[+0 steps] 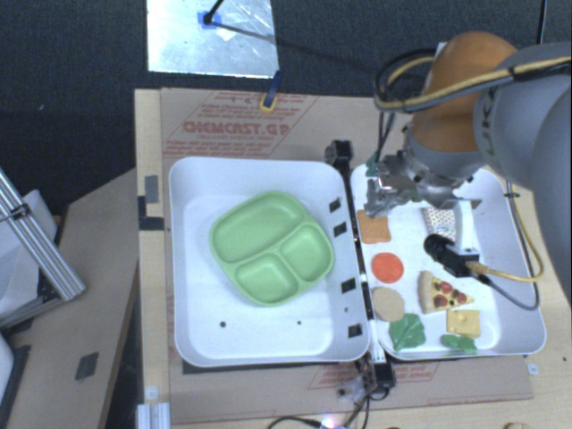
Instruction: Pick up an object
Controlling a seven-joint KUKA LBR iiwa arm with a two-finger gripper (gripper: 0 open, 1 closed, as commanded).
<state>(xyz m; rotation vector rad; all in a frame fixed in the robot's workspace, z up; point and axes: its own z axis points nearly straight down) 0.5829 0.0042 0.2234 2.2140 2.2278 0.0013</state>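
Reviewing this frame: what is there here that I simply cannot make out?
- Gripper, camera view: finger state is masked by the wrist housing above it.
- Right bin: its far end lies under the arm.
- Patterned flat item: partly under the gripper body, too small to identify.
- Arm: cut off by the right edge.

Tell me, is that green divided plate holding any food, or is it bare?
Bare. The green divided plate lies flat in the left bin, all three compartments showing plain green. The toy foods, like the pizza slice, lie in the right bin.
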